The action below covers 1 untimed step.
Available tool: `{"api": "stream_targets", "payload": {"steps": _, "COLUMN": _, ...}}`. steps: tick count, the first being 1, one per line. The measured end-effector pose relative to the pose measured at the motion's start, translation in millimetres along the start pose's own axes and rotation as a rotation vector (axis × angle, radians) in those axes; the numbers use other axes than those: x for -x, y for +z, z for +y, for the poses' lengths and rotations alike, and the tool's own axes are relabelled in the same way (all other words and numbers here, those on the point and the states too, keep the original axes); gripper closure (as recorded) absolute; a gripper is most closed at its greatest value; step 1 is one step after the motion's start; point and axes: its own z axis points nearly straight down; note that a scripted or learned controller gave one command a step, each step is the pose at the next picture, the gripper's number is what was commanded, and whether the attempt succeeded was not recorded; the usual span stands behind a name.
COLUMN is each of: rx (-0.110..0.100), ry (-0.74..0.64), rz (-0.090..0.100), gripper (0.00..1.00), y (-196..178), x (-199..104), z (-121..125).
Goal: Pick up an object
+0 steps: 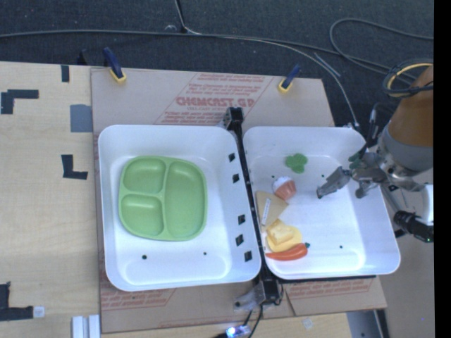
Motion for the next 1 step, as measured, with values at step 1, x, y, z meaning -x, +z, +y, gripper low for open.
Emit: {"api": "stream_targets", "payload": {"steps": 1, "rx": 0.013, "ry": -0.004, "rz": -0.003, "gripper": 0.00, "y": -7.0, "x": -0.4, "z": 3.1}}
